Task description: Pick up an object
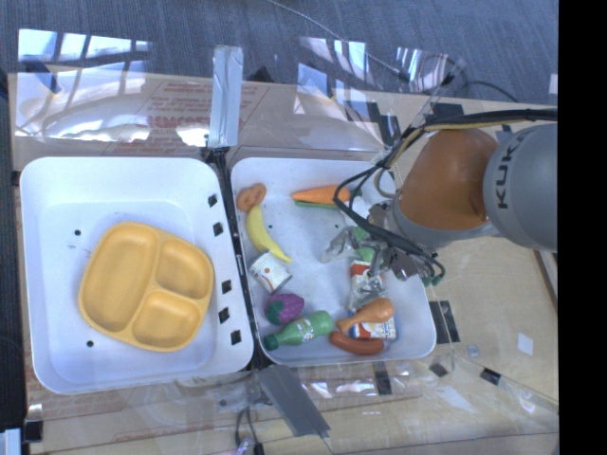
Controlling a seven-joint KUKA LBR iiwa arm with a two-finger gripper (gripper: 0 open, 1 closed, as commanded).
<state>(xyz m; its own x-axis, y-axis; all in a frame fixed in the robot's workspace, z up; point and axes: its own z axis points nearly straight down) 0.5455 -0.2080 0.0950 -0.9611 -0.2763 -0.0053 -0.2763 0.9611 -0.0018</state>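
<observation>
1. The grey arm (517, 192) is reaching in from the right and hanging over the right-hand bin (313, 173), its orange band sitting just above the wrist.
2. The gripper (372, 254) is hovering low among the toys in the middle of that bin; cables and the wrist are crowding it, so I cannot tell how it is set, nor whether anything is in it.
3. Nearest to it a small red-and-white carton (361, 275) is lying just below, and an orange drumstick-shaped toy (368, 315) is resting a little further toward the near wall, on top of another small packet.
4. Along the near wall a red sausage (358, 344) and a green bottle (302, 330) are lying on their sides, with a purple fruit (285, 306) just beside the bottle.
5. Further left a banana (263, 236), a small white can (270, 272) and a brown piece (251, 197) are sitting near the divider; a carrot (318, 195) is lying by the far wall.
6. The left bin (47, 188) is holding a yellow divided tray (144, 285).
7. I am guessing these are light, hollow plastic play foods: stiff, smooth and prone to squirting out of a pinch.
8. The carton looks the likeliest pick; taking it across its flat sides would hold better than across a rounded toy.
</observation>
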